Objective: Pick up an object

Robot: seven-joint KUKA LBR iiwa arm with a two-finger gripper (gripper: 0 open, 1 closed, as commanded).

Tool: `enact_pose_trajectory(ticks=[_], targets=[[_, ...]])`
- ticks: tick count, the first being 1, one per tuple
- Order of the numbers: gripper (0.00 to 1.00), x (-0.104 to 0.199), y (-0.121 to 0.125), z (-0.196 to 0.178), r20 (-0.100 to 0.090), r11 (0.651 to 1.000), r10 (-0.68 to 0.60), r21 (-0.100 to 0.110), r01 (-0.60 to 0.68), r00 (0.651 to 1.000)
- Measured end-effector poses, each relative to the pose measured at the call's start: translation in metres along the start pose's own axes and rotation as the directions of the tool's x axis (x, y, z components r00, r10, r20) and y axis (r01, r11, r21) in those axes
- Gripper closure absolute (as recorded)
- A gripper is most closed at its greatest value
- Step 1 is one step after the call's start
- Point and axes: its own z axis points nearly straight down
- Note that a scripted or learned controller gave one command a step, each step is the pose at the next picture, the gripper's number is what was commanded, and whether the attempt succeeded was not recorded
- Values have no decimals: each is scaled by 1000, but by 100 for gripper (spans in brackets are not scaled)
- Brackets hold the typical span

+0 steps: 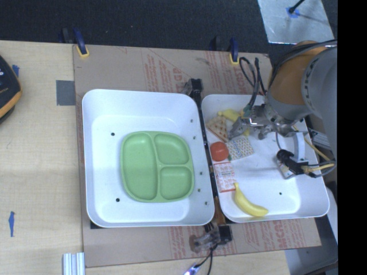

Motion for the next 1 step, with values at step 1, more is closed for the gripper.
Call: enact_pose_trajectory(ticks=[1], targets=[[0,24,35,-1,3,1000,0,7,0,1000]])
